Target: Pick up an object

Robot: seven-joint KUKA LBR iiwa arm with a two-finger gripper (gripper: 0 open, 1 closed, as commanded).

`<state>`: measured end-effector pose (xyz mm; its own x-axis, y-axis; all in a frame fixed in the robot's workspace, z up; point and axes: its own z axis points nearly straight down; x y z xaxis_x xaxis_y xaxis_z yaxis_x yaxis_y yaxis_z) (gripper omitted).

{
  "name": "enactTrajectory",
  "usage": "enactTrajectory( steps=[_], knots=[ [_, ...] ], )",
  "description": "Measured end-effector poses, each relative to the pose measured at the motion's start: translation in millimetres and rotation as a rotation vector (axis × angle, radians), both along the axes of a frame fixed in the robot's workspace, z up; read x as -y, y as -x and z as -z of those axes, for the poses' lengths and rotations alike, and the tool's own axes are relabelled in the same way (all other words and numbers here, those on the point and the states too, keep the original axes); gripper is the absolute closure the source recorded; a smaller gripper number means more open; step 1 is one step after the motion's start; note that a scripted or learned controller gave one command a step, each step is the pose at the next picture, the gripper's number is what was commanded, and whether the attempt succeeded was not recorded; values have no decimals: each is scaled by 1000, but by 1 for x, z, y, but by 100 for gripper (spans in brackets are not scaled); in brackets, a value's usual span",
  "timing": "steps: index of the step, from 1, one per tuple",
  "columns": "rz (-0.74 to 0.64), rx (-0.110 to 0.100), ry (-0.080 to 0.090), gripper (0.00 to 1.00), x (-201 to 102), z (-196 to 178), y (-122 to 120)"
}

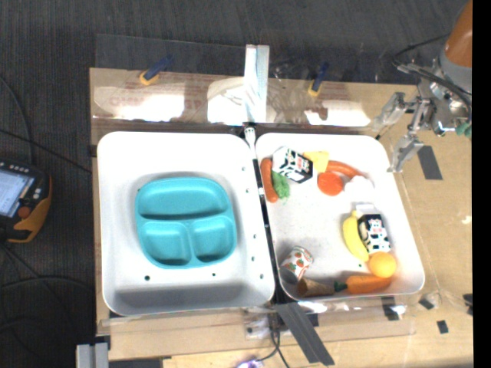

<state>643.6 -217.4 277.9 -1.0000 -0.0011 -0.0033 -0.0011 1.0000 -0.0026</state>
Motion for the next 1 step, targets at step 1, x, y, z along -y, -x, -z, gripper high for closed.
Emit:
enactTrajectory(
  steps=[1],
  knots=[
    [143, -2, -1, 0, -32, 120, 73]
  ],
)
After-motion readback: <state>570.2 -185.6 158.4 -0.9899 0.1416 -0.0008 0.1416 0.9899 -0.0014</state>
